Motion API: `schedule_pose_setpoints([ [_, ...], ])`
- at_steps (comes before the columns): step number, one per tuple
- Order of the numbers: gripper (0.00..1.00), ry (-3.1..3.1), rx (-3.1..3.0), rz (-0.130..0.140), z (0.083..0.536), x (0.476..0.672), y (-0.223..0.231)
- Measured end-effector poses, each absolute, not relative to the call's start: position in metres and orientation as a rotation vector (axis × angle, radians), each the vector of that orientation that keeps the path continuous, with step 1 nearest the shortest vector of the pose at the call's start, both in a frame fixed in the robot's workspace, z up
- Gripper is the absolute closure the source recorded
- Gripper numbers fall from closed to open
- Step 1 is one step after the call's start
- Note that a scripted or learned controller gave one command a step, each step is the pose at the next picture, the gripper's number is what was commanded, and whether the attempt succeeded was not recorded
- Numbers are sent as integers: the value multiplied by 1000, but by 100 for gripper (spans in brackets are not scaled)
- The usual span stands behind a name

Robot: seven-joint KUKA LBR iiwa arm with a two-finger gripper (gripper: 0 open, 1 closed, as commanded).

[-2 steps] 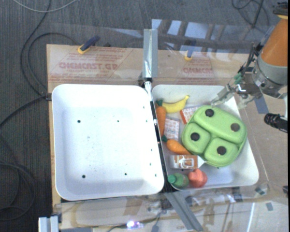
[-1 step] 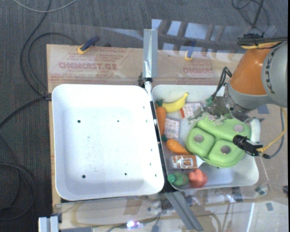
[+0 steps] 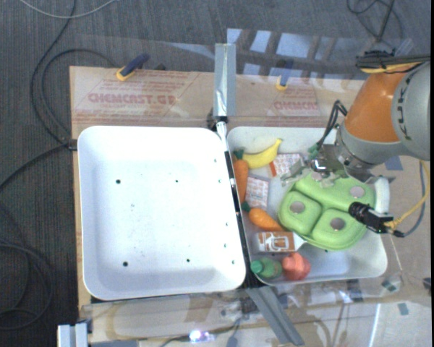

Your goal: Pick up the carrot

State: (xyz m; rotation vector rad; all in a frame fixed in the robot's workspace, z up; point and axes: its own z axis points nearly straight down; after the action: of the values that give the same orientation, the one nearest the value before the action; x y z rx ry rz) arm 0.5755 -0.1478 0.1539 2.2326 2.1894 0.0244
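A carrot (image 3: 241, 179) with a green top lies upright along the left wall of the right bin (image 3: 380, 262). A second orange carrot-like piece (image 3: 264, 219) lies just below it, near the bin's middle. My gripper (image 3: 312, 166) hangs over the upper middle of the right bin, at the top edge of a large green block (image 3: 322, 212). It is to the right of both orange pieces and apart from them. The grey arm with its orange band (image 3: 380, 110) comes in from the upper right.
A yellow banana (image 3: 264, 154) lies at the right bin's top left, with small packets (image 3: 256, 190) beside the carrot. A red fruit (image 3: 296, 266) and a green item (image 3: 265, 268) sit at the bottom. The left bin (image 3: 87, 215) is white.
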Motion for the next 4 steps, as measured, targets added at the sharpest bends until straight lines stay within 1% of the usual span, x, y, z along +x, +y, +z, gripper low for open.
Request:
schedule_pose_setpoints([
  [1,0,1991,2398,38,115,520,-109],
  [2,0,1586,2671,45,108,590,-102],
  [3,0,1614,2716,-26,103,642,-124],
  [4,0,1241,2909,-59,101,664,-127],
])
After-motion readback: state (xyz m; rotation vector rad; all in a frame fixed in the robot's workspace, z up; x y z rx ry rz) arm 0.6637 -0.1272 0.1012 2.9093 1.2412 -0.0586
